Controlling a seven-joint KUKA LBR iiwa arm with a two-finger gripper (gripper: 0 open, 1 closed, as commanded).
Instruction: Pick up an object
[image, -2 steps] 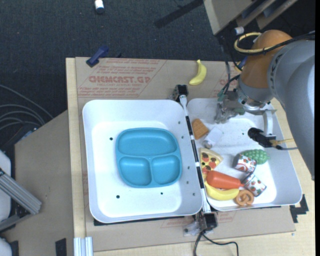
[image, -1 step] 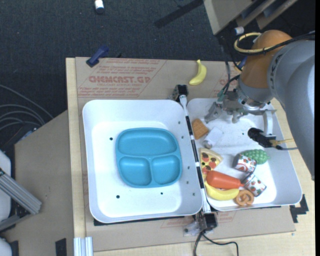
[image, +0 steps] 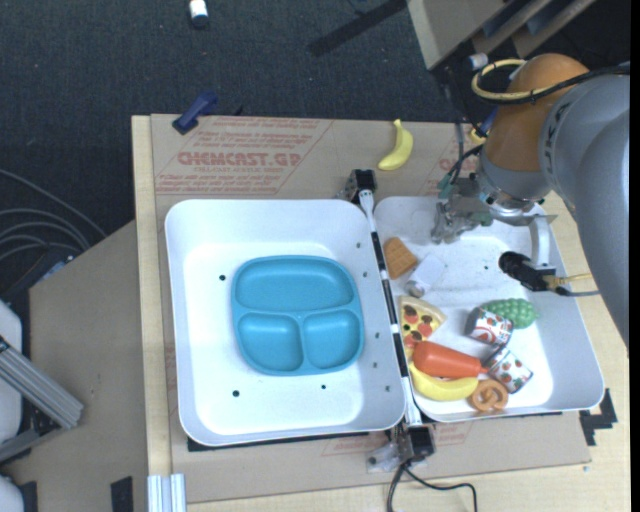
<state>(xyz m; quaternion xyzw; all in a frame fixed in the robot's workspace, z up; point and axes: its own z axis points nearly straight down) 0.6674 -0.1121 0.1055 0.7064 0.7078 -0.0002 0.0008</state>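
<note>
Currently our grey two-finger gripper (image: 452, 222) hovers over the right white bin's (image: 570, 345) back; jaw state we cannot tell. Toy food sits nearer; next, descend onto the brown bread slice (image: 399, 257).

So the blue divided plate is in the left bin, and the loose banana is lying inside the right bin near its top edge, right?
Not quite. The blue divided plate is in the left bin, but the loose banana lies outside both bins, on the cardboard beyond the right bin. The camera view shows this.
</note>
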